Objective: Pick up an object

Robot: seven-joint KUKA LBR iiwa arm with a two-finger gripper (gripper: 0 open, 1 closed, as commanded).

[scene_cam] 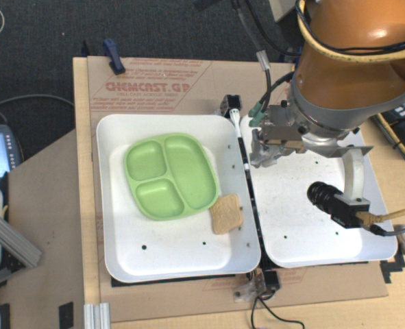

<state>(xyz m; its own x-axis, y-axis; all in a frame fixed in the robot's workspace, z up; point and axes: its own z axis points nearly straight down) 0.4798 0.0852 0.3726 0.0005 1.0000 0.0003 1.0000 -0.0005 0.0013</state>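
A fixed camera looks down at a slant on two shallow white bins side by side on a sheet of brown cardboard (147,81) printed with red lettering. The grey and orange robot arm (356,53) comes in from the right and looms over the far part of the right white bin (291,214). Its metal two-finger gripper (262,151) hangs low over that bin's far left corner, just beside the wall shared by the two bins. I cannot tell whether the gripper is open or closed, and nothing can be seen held in it.

Both things to pick lie in the left white bin (120,242). A light green plastic plate (171,177) with three compartments sits flat near the middle. A small tan square piece (226,213), perhaps sponge or cork, lies at the plate's near right edge, touching it or nearly so, close to the shared wall.

The tan piece looks light, a little soft and rough enough to grip well; pinching it across two opposite sides seems the easier choice. The plate looks stiff, light and smooth, so probably slippery; its raised rim or a divider ridge offers the only narrow place to take hold
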